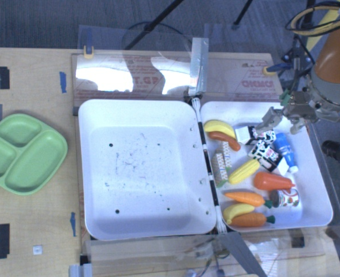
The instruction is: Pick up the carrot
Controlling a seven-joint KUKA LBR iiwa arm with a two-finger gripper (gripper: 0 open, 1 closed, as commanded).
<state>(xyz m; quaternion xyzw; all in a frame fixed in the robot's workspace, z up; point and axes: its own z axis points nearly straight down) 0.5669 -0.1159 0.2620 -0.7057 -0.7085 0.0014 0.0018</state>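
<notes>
- The bench (25, 85) carries two shallow white bins side by side, so things can be lifted out of one and set into the other; the left bin (94, 120) has a bare, scuffed floor.
- The right bin (322, 209) holds all the toy food, crowded together, which will make a clean grasp hard, I judge.
- The arm (334, 62), grey with an orange band, reaches in from the right, and its gripper (286, 120) hangs over the far part of the right bin with its two fingers spread apart and nothing between them, seemingly poised for a descent.
- A green divided plate (22, 153) sits well to the left on the bench, apart from both bins and out of the way.
- A blue bottle (285, 150) and a black-and-white cow-patterned toy (263, 149) lie just near of the gripper, closer to it than any carrot.
- A corn cob (243, 171) and a banana (219, 128) lie toward the bin's left wall.
- The carrot (246, 198) lies near the bin's middle, orange, tapered, on its side, with its point to the left.
- A second carrot-like piece (251, 219) with a green stub lies at the near edge, touching a yellow piece; which one is meant I cannot tell.
</notes>
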